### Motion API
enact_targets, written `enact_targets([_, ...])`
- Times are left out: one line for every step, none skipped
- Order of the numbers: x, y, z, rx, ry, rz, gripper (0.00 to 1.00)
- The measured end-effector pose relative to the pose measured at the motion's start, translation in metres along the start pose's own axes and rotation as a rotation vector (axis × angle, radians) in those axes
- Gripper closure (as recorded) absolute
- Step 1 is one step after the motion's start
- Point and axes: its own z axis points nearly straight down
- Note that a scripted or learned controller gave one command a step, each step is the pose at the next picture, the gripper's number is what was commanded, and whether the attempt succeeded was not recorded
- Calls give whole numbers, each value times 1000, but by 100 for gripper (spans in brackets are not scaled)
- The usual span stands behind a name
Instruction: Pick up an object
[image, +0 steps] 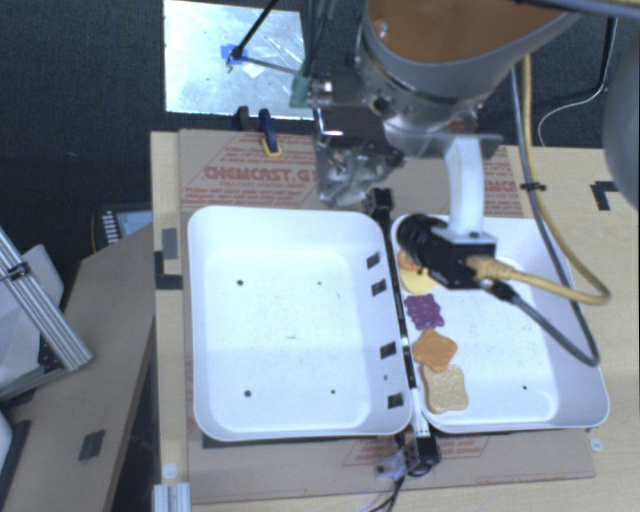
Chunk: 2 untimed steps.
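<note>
Several small toy foods lie along the left wall of the right bin (560, 400): a yellow piece (418, 280) partly under a black device, a purple grape cluster (425, 312), an orange piece (435, 350) and a tan slice of toast (447, 390). My gripper (348, 180) hangs blurred over the cardboard just beyond the far edge of the left bin (290, 330), apart from all the foods. Nothing is visibly held in it.
A black device (440, 255) on a white bracket (465, 190) hangs over the right bin's far left corner, with a yellow cable (545, 290) and a grey cable trailing right across the bin. Black clips run along the divider between the bins.
</note>
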Motion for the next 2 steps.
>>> enact_targets([8, 11, 12, 2, -3, 1, 100])
enact_targets([7, 11, 11, 1, -3, 1, 0])
